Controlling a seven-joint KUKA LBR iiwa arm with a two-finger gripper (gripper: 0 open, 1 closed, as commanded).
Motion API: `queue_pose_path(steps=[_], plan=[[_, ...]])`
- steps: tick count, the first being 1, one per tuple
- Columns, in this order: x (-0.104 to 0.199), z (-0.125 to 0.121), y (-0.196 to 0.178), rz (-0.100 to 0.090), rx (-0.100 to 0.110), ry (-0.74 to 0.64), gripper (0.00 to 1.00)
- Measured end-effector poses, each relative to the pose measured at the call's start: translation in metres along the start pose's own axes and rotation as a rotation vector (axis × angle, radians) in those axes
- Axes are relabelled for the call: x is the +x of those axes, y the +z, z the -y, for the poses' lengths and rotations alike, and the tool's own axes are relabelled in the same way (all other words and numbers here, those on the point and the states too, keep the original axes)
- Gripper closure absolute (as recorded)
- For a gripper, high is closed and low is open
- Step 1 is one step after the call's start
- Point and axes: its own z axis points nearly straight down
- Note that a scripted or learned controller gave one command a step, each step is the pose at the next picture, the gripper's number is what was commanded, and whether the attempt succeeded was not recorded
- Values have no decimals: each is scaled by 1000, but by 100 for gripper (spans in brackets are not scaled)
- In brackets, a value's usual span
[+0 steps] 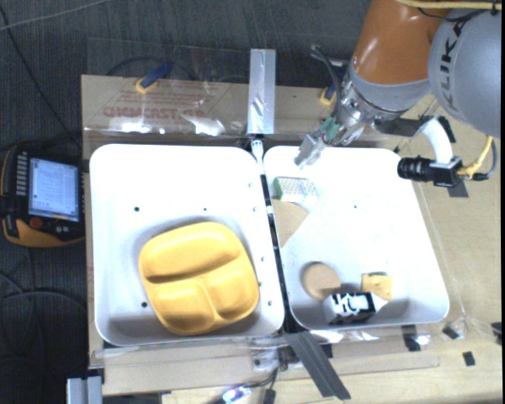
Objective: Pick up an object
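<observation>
Reaching in from the right, the grey and orange arm (421, 40) hangs over the far edge of the right bin (421, 225), its fingers (310, 151) poised above the rim with nothing between them; whether they are open or closed cannot be told. Filling much of the left bin (118, 192) is a yellow divided tray (199, 276). Near the right bin's front wall lie a tan round disc (318, 279), a black-and-white object (351, 305) and a small yellow block (377, 285), while a green-and-white packet (293, 189) rests near the divider.

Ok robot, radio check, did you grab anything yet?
Gripper above right bin's far edge, nothing seen in it. Small objects lie at near side. Path clear.
</observation>
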Motion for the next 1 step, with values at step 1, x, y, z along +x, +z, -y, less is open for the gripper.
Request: queue_pose_path(steps=[1], plan=[[-25,74,-152,6,-2,-197,100]])
